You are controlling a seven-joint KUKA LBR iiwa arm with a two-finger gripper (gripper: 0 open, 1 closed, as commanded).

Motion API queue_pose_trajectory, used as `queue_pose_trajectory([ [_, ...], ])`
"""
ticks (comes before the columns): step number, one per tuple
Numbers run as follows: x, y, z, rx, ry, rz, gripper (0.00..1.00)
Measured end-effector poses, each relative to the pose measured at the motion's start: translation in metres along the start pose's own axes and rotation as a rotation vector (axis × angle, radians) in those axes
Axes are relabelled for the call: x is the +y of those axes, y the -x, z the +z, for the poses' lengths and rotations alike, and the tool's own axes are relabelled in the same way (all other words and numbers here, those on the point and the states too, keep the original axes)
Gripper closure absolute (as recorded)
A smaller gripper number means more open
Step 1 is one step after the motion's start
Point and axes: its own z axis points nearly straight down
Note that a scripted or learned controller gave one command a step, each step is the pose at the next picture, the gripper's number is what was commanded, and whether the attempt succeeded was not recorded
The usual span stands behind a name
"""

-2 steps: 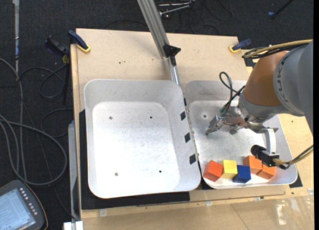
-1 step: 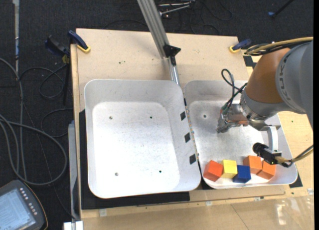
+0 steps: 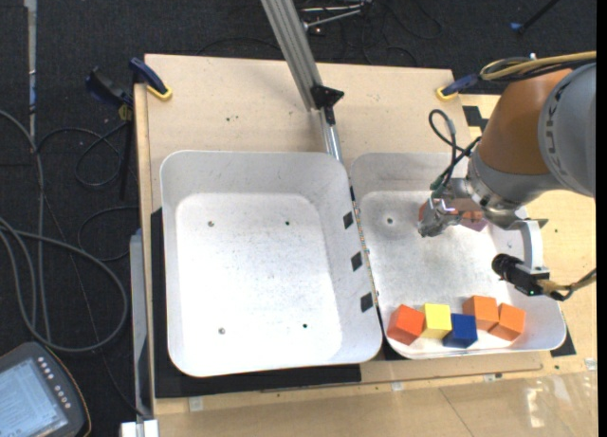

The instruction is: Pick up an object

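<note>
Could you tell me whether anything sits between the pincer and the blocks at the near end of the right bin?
Nothing visible does. The pincer hangs over bare floor of the right bin, and only open white floor separates it from the blocks clustered along the near wall.

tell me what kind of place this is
Probably a robotics lab test bench: a robot arm reaching over two white bins, small coloured blocks to grasp, loose cables on dark carpet, clamps on the board.
</note>
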Motion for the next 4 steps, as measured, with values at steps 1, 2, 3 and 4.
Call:
queue_pose_trajectory([
  [1,-0.007,-0.003,-0.049,0.000,0.001,0.000,1.00],
  [2,-0.005,-0.003,-0.064,0.000,-0.002,0.000,1.00],
  [3,0.000,-0.055,-0.058,0.003,-0.005,-0.005,1.00],
  [4,0.011,-0.102,-0.071,0.003,-0.003,-0.005,1.00],
])
